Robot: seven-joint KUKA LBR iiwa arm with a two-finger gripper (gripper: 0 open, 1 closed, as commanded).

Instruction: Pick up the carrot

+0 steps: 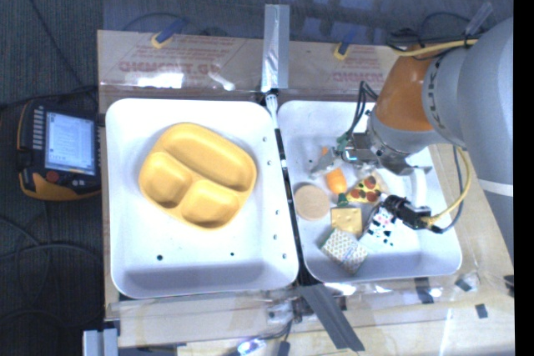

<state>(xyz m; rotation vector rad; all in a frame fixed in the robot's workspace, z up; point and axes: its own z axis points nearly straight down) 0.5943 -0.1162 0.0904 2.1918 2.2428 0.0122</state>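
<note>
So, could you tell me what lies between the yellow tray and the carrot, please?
In the camera view, the adjoining rims of the two bins and the round tan disc lie between the yellow tray and the carrot.

Carrot (pixel 335 180): small, orange, lying in right bin, toward its left wall, roughly midway between near and far edges.

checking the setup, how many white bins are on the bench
2. The left bin holds a yellow divided tray; the right bin holds the small items, with the arm over it.
</note>
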